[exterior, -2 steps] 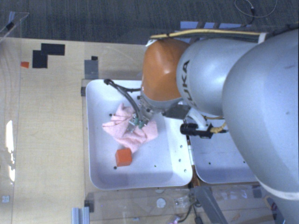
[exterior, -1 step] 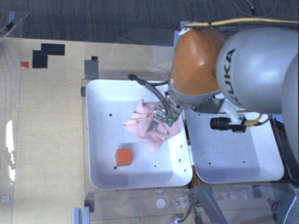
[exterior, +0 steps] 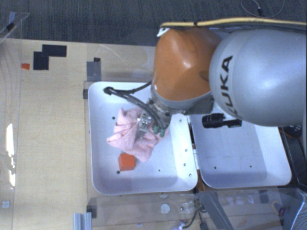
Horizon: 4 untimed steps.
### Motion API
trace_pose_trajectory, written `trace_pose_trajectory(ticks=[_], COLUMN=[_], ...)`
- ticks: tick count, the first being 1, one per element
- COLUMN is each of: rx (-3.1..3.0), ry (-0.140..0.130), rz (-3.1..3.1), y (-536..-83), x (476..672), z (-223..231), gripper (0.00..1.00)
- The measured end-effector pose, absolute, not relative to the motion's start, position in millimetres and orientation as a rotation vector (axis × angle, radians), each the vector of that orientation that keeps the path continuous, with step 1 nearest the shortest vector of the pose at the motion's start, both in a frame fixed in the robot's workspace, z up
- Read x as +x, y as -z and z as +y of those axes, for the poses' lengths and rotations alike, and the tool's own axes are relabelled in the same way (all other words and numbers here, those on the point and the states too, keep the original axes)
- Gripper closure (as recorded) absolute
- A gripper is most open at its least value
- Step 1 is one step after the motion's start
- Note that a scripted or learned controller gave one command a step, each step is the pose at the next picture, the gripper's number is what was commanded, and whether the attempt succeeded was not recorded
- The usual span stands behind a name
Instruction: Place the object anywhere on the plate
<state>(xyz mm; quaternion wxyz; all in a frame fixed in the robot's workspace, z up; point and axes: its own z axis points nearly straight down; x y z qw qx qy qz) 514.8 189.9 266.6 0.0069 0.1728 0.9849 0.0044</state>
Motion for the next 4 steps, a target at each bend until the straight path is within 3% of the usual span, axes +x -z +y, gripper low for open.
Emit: trace_pose_trajectory(ticks=[1,2,3,4], rx=[0.252,0.128,0.471,0.124], ry=[-0.013,-0.006,-0.004,-0.003], rz=[3.108,3.133,3.099,3.135], y=[-393.6,-298.7,-266.7,-184.7], x=[559.7,531.9,545.0,552.2], z=[146.9,197.8,116.0,88.6], gripper=[1.00,1.00,1.00,1.00])
